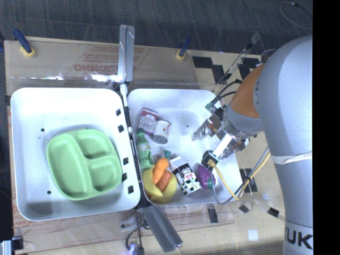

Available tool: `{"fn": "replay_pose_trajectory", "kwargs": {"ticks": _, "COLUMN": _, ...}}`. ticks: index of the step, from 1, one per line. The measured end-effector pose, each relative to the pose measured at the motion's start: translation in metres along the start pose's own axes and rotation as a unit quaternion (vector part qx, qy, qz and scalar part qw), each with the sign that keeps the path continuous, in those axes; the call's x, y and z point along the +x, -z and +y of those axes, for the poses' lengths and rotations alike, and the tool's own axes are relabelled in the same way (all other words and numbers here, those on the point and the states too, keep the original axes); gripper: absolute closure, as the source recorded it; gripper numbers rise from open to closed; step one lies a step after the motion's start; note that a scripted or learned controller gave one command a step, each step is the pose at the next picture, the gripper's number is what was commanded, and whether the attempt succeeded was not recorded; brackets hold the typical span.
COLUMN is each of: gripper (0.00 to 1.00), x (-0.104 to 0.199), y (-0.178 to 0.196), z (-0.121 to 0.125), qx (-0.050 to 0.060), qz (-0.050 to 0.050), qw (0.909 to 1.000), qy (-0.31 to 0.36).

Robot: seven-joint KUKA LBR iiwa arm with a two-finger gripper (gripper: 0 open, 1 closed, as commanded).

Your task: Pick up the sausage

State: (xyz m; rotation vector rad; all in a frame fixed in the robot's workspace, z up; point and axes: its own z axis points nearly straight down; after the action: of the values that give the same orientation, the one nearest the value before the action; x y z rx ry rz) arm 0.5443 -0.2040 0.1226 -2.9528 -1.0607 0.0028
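The gripper [206, 145] hangs open and empty near the right bin's [183, 97] right wall, so this looks like the approach before any grasp. The sausage [165, 180] lies on the banana [157, 191] beside the carrot [160, 168], at the bin's near-left corner. The wrist slants downward; next it should cross toward that corner and descend.

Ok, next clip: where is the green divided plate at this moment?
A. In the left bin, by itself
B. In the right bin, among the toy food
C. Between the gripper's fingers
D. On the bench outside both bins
A: the green divided plate lies flat in the left bin, while the toy food is piled in the right bin near the gripper.
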Motion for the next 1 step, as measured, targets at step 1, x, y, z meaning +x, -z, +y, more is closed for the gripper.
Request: {"fn": "replay_pose_trajectory", "kwargs": {"ticks": 1, "gripper": 0.0, "x": -0.0241, "y": -0.0069, "z": -0.0791, "qx": 0.0, "qz": -0.001, "qw": 0.9994, "qy": 0.035}}
